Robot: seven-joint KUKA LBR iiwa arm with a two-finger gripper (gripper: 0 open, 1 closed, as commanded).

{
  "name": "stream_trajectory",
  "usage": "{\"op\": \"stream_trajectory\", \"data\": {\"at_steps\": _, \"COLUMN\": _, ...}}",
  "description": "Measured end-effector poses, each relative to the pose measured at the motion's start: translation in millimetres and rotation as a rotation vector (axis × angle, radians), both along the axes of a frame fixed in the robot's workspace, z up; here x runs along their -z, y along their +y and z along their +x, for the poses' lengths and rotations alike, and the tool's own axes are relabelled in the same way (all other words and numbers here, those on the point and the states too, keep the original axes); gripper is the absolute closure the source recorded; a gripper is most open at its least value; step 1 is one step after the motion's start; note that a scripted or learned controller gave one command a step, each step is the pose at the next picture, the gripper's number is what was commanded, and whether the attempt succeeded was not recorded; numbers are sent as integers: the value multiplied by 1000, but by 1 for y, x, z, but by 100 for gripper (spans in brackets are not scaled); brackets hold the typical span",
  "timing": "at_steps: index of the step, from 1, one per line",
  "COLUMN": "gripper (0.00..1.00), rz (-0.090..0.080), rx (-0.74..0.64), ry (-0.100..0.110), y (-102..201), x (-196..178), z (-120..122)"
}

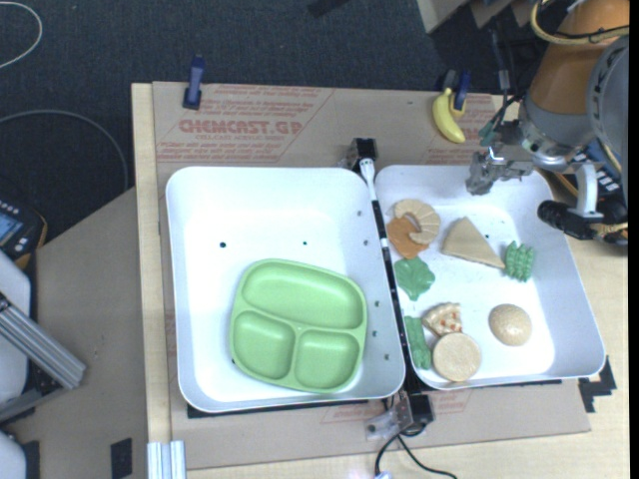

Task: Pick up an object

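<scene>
The right bin point(574, 297) holds several toy foods. A tan wedge point(471, 242) lies near its middle, with a round tan slice on an orange crescent point(413, 226) to its left. A green leafy piece point(412, 274) and a small green piece point(518, 259) flank the wedge. Nearer the front lie a pale bun point(510, 324), a round cracker point(456, 356) and a small lumpy pastry point(442, 318). My gripper point(486, 176) hangs over the bin's far edge, above and behind the wedge, apart from every item.
The left bin point(200, 218) bears a green divided plate point(298, 324). A yellow banana point(448, 118) lies on the cardboard behind the right bin, left of the arm point(574, 88). A black cable clamp point(363, 154) sits where the bins meet.
</scene>
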State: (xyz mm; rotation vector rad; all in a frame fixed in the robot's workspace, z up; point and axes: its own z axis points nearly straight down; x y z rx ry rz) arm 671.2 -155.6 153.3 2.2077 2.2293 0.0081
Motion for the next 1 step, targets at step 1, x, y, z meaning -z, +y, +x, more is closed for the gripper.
{"op": "stream_trajectory", "data": {"at_steps": 1, "gripper": 100, "rz": 0, "rx": 9, "ry": 12, "y": -9, "x": 72, "z": -6}}
